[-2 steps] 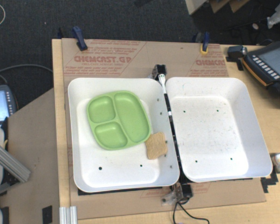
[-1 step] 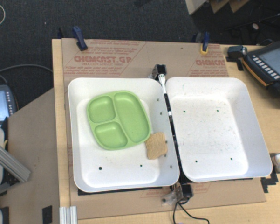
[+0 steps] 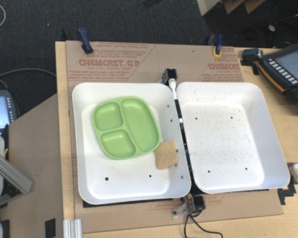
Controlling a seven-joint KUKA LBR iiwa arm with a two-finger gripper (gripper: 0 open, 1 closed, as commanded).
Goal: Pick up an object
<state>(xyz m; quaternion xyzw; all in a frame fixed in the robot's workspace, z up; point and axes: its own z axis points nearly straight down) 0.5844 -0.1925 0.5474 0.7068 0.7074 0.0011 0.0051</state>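
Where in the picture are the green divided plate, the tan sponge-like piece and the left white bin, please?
green divided plate [image 3: 126,128]: camera view, on the ridge where its three compartments meet.
tan sponge-like piece [image 3: 166,154]: camera view, on the middle of its top face.
left white bin [image 3: 129,180]: camera view, on its bare floor near the front.

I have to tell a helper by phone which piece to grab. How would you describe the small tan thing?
Look in the left white bin. By the lower right corner of the green divided plate lies a small tan sponge-like square, the bin's one brown, rough-looking item.
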